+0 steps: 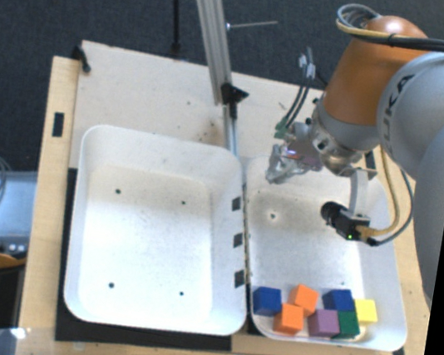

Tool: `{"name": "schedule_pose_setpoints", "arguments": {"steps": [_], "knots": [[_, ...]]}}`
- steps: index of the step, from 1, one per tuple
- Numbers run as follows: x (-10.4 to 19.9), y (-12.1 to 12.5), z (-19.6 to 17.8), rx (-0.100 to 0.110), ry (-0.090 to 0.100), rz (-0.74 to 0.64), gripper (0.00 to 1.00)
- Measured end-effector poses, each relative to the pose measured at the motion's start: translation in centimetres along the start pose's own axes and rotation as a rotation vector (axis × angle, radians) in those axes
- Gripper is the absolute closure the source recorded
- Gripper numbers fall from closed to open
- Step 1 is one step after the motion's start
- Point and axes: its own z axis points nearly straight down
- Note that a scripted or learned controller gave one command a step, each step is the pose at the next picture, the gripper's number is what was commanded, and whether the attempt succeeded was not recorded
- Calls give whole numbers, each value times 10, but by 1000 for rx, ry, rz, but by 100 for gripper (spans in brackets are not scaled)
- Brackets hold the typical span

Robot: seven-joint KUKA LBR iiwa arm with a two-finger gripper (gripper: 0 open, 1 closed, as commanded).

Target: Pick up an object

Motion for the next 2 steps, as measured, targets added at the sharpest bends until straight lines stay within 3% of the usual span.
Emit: {"name": "schedule_pose_setpoints", "arguments": {"steps": [2], "knots": [[109, -3, 21, 1, -1, 1, 100]]}}
